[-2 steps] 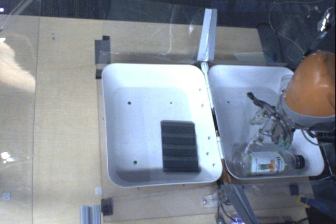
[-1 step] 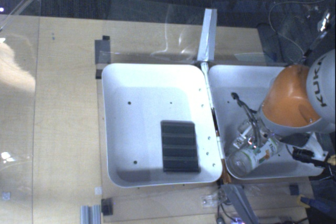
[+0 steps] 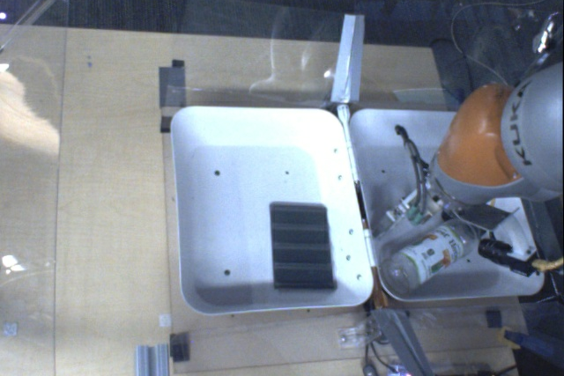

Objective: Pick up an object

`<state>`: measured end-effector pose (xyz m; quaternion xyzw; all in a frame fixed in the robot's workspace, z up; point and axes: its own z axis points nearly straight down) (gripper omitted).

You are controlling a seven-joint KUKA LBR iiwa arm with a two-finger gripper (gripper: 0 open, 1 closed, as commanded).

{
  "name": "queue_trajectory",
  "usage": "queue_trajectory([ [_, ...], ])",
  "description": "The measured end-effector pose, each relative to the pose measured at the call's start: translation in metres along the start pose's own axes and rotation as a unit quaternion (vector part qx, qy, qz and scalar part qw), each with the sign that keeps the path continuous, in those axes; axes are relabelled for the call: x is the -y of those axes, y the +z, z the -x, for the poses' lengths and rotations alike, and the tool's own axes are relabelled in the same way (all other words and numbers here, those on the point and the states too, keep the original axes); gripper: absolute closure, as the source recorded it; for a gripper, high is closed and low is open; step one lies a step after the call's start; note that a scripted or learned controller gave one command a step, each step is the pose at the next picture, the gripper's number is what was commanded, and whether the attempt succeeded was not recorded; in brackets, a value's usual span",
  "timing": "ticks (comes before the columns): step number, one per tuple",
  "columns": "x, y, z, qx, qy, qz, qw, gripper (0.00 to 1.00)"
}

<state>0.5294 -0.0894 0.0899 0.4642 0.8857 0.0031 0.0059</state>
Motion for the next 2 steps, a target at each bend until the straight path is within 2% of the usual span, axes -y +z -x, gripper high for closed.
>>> queue_trajectory([
  [1,-0.033,0.002,0.041,0.0,0.165,-0.001,0.9862,0.0],
  [2,-0.086,-0.002,0.061,-0.001,0.163,-0.003,0.9866,0.0],
])
